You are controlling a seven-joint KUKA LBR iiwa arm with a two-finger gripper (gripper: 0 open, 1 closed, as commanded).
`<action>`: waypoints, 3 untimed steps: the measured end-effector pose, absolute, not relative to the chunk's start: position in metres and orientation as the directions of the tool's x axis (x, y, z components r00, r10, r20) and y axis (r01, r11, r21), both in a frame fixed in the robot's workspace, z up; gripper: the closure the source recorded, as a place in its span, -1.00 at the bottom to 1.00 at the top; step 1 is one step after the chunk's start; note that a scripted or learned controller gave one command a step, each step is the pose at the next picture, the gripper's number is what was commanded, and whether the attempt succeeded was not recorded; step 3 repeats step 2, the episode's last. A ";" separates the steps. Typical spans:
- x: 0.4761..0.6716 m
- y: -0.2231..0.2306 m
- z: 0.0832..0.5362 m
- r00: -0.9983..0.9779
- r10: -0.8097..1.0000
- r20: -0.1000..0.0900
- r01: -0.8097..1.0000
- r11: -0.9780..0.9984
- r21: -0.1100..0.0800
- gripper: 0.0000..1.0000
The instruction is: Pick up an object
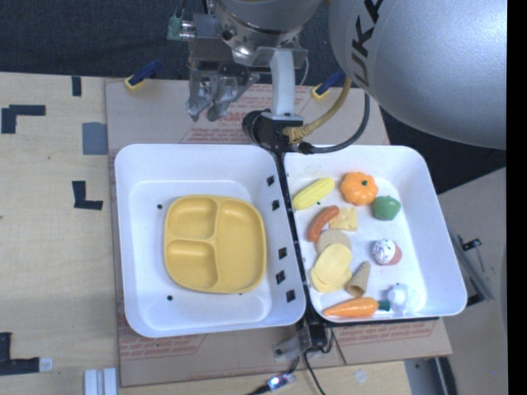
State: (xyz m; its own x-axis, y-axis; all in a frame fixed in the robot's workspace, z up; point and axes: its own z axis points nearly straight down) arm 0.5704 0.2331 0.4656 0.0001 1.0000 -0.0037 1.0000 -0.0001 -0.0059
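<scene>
The gripper (212, 104) hangs above the bench (49, 245), beyond the far rim of the left bin (136, 303), up past the yellow divided plate (216, 243) that lies in that bin. Its fingers (200, 105) look drawn close together, nothing between them. All the small pickable pieces sit well apart from it, over in the right bin (436, 220) on the other side of the plate: a corn cob (313, 193), an orange pumpkin (359, 188), a green round piece (385, 208), a sausage (322, 220), a cheese wedge (346, 219), a pale potato slice (331, 266), a cone (359, 280), a small white-and-red ball (384, 252) and a carrot (351, 308) at the near rim. On the big grey arm (436, 48), the letters "UKA" read sideways.
</scene>
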 end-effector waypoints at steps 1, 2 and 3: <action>0.508 0.233 0.399 -0.003 1.000 -0.004 1.000 0.003 -0.011 1.00; 0.490 0.219 0.519 -0.003 1.000 0.005 1.000 0.003 0.009 1.00; 0.490 0.219 0.519 -0.003 1.000 0.005 1.000 0.003 0.009 1.00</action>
